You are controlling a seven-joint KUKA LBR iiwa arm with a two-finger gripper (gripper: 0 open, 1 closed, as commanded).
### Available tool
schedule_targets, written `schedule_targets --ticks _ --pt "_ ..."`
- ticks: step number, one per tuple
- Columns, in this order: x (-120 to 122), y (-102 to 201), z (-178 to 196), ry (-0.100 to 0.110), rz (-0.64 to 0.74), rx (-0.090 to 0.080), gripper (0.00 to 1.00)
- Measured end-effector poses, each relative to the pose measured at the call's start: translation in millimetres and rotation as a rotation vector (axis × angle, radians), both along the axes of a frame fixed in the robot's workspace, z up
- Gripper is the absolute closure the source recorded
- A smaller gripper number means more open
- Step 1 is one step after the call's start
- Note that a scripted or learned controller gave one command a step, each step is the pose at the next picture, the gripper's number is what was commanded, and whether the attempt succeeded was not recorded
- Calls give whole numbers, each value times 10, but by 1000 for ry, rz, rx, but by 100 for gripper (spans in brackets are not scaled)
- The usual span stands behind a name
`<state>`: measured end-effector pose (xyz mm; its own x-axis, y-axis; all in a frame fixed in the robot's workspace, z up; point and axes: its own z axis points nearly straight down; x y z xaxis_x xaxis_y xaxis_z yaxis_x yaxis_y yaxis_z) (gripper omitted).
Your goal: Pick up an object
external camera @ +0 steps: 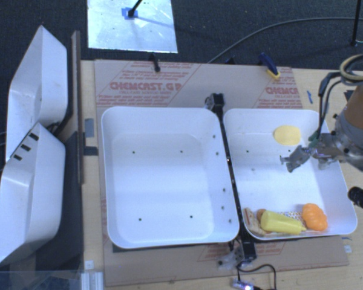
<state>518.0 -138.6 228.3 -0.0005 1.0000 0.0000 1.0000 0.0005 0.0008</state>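
Arm comes in from the right, grey with the orange band up near the frame edge; gripper (299, 156) sits over the right bin (254, 174), toward its right-centre. Fingers (292, 162) point left; can't tell from this angle whether they're apart or together, and nothing is visible between them. Right bin contents: pale yellow flat disc (287, 135) at the far side, just up-left of the gripper, apart from it. Along the near wall, a cluster: yellow elongated object (281, 223) lying on its side, orange round object (314, 217) just right of it and touching or nearly so, a small brownish piece (261, 214) at the yellow one's left end, and a tan flat piece (251, 221) tucked in the near-left corner. Something white and mesh-like (294, 214) sits between the yellow and orange items; too small to identify. Gripper is well apart from that near cluster. Left bin (163, 180) has bare white floor with a few small dark dots. Both bins rest on a cardboard sheet (187, 80) with red print. Blue clamp (268, 65) on the far edge of the board. Two more white bins (30, 162) stacked at a tilt off the bench to the left. Shiny metal plate (133, 17) on the dark floor at the far side.
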Motion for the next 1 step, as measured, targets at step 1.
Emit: schedule_targets --ticks 1 --pt "73 -489 -453 2 -3 0 0"
